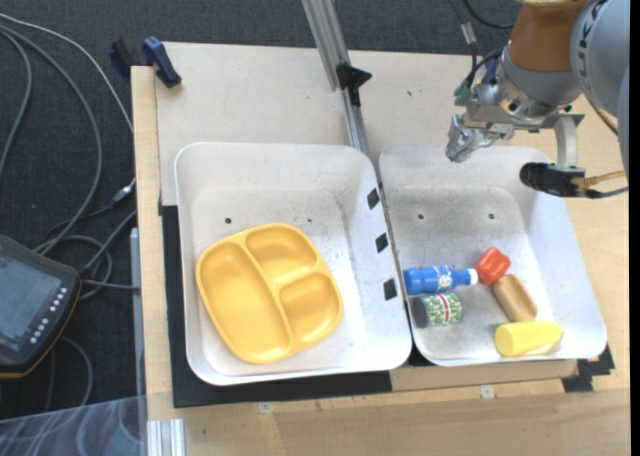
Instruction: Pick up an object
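Note:
My gripper (460,144) hangs over the far edge of the right bin (555,214), well away from the objects, and I see nothing between its fingers. At the near end of that bin lie a blue and white bottle (440,278), a red piece (492,265), a tan cylinder (514,296), a yellow block (527,338) and a small green patterned can (440,310). They sit close together, the red piece touching the tan cylinder.
The left bin (200,174) holds a yellow divided plate (268,290). A metal post (322,14) rises behind the seam between the bins. A blue clamp (160,59) sits at the bench's far left corner. Cables lie on the floor at left.

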Available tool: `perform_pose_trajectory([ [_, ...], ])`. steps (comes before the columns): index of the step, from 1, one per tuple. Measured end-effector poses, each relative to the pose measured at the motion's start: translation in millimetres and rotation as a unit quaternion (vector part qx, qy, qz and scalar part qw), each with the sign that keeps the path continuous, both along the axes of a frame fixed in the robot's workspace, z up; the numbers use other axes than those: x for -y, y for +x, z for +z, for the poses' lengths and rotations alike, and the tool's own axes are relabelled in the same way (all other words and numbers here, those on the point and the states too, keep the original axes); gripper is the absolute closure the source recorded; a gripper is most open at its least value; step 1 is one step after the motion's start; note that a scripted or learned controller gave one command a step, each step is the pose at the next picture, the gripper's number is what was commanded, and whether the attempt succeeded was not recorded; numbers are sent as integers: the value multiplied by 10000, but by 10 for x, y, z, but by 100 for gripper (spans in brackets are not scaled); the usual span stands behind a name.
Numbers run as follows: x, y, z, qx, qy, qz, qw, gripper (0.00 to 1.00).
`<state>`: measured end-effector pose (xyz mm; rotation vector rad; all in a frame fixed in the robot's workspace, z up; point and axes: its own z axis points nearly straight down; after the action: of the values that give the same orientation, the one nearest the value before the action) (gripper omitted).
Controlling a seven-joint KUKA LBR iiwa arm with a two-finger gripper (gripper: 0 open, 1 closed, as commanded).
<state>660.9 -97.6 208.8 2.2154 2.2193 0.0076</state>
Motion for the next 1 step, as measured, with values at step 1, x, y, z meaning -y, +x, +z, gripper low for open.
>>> perform_pose_trajectory([
  [1, 1, -82, 521, 0, 0, -1, 10000, 100],
])
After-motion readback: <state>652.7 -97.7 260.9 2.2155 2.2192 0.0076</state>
